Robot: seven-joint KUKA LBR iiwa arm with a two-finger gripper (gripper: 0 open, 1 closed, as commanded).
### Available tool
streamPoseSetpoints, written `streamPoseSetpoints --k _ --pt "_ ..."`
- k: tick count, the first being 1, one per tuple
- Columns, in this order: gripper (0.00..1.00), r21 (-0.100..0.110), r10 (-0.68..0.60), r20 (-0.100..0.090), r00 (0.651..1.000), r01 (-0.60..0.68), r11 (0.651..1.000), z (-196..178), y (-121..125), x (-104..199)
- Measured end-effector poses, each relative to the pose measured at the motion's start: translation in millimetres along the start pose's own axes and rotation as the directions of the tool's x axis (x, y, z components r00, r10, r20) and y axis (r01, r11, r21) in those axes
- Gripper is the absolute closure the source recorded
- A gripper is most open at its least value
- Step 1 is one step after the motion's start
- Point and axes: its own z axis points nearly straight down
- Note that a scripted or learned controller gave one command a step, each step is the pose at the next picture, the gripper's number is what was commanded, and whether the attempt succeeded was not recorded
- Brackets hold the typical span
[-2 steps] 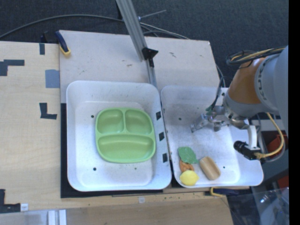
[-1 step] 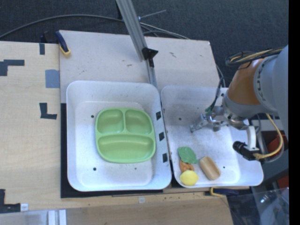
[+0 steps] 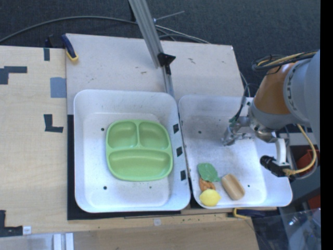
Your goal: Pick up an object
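Camera view: bench [image 3: 119, 61] on dark floor, bearing left bin [image 3: 83, 139] with green tray [image 3: 139, 150] and right bin [image 3: 208, 113]. Gripper [image 3: 229, 138], jaw state indiscernible, hangs mid-bin. Leaf [image 3: 208, 171], carrot [image 3: 206, 184], lemon [image 3: 209, 197] and bread roll [image 3: 232, 186] lie at its near edge.

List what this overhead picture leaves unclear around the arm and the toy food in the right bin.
- Pincer: small and blurred in the camera view; open or shut cannot be told.
- Orange item: partly covered by the green leaf and the lemon; identity unclear.
- Arm: cut off by the right edge.
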Motion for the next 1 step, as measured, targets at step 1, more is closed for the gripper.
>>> streamPoseSetpoints --k 1 --pt "1.00 -0.007 0.001 0.000 1.000 -0.001 1.000 -60.9 -1.0 6.7"
